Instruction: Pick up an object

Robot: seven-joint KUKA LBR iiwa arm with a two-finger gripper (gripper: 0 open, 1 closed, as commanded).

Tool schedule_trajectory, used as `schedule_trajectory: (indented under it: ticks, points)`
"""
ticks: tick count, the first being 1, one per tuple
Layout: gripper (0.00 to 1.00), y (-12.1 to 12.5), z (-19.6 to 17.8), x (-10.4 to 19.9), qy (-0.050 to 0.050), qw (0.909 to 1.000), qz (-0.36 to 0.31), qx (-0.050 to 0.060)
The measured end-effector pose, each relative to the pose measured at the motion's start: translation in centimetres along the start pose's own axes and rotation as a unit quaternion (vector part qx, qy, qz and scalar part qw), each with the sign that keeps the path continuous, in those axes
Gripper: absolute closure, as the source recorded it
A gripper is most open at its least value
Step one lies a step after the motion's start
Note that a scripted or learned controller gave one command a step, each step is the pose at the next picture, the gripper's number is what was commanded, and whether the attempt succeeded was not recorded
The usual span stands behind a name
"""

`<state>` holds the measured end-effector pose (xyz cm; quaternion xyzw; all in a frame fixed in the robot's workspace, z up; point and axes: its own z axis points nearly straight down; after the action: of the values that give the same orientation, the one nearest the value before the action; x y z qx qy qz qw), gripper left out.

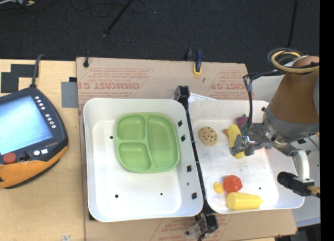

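- A yellow pear-shaped toy lies against the near edge of the right bin, on its side.
- Just behind it sit a red tomato-like toy and, touching that toy's left side, a small yellow ball.
- A round brown cookie rests towards the right bin's left wall, about midway along it.
- The gripper is low over the middle of the right bin, at a yellow banana-like toy that lies just right of the cookie; whether its fingers grasp the toy or stand released cannot be told.
- A purple item peeks out behind the banana, partly hidden by the arm.
- The left bin carries a green divided plate, set towards its far right corner.
- A teach pendant lies on the bench's left edge.
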<state>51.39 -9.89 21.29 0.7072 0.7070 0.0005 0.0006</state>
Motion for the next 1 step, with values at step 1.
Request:
schedule_trajectory:
  ticks: [1]
  points:
    - [1.0,0.03,-1.52,-0.1,0.0,1.0,0.0,0.001]
